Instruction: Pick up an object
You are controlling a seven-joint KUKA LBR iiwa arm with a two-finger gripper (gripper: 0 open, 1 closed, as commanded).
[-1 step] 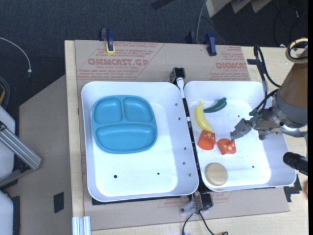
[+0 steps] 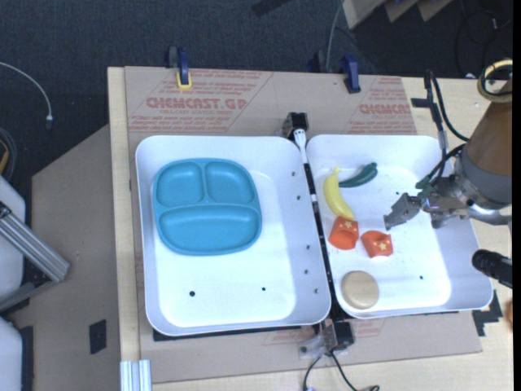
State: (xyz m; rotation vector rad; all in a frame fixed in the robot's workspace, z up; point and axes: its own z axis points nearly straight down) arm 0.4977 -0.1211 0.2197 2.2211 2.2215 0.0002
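Nearest, a tan round piece (image 2: 360, 289) sits untouched in the right bin (image 2: 423, 296). Gripper (image 2: 400, 214) hangs released, grasping nothing, just right of two red pieces (image 2: 376, 243); picking not yet done.

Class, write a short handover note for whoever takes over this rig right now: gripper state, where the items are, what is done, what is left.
Gripper: over the right bin, above the bin floor right of the toys, nothing between its fingers.
Right bin items: yellow banana, green pepper touching the banana's top, two red-orange pieces, tan round piece near the front edge.
Left bin: blue divided plate.
Done: arm brought into the right bin.
Left: nothing picked yet; the nearest candidate seems to be the red piece just below the gripper.
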